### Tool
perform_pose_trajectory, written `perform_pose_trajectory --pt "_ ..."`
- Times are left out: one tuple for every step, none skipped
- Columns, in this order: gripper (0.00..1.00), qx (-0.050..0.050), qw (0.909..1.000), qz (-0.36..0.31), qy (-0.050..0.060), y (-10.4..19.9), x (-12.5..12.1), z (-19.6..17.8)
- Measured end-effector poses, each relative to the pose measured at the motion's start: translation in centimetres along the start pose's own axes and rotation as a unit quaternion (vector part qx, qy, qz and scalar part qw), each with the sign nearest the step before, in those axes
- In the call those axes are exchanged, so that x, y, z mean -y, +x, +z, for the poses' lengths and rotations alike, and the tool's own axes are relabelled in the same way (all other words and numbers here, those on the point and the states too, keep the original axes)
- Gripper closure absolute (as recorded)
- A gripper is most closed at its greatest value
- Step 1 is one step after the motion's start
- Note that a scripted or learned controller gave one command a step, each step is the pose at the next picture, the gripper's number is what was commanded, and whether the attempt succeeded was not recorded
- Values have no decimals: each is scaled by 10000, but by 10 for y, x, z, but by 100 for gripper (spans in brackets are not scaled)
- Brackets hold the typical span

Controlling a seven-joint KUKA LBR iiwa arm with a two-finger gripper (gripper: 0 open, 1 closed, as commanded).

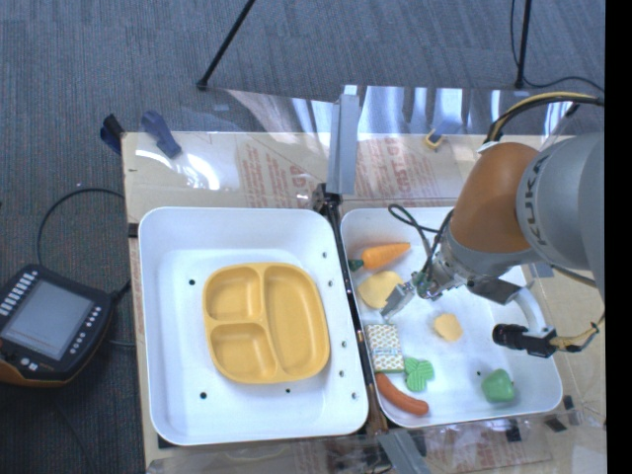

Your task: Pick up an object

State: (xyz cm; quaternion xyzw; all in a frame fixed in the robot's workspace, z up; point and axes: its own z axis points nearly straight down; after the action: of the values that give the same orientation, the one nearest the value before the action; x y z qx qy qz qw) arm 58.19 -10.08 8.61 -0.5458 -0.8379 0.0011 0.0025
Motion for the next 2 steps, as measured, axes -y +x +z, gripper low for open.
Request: perform_pose_trajectory --pt "0 7 9996 274 -21 -11 -60 -1" --pt "100 5 9996 272 -20 -10 -60 -11"
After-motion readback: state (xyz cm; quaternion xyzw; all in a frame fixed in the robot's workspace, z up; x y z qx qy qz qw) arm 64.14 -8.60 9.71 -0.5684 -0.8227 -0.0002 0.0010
